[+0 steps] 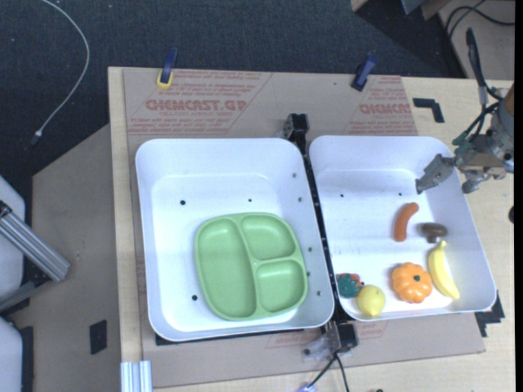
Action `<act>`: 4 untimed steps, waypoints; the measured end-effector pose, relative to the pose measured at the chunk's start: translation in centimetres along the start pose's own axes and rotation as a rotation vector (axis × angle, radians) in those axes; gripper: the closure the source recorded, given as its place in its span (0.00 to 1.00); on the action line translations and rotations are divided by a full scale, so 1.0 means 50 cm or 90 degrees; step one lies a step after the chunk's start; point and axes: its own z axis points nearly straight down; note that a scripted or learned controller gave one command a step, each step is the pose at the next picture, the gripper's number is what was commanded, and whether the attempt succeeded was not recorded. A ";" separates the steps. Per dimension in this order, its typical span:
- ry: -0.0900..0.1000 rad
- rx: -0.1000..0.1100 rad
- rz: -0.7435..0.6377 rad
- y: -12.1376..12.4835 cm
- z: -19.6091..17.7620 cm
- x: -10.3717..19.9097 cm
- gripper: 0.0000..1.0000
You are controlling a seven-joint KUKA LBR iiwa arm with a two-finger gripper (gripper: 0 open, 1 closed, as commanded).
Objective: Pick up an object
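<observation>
Right bin (359,158), contents as I read them: sausage (404,220) mid-bin, tilted; small brown piece (432,231) just beside it; banana (442,271) along the right wall; orange pumpkin (411,282) touching the banana's left side; lemon (371,300) and a small teal-and-red item (349,283) near the front left corner. Gripper (453,175) over the bin's upper right rim, fingers spread, nothing between them. Left bin (163,170): one green divided plate (250,264).
</observation>
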 end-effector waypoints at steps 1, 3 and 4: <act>-0.002 -0.007 -0.002 0.005 -0.012 0.001 0.00; 0.000 -0.002 -0.001 0.004 0.208 -0.013 0.00; 0.000 -0.003 -0.002 0.003 0.315 -0.011 0.00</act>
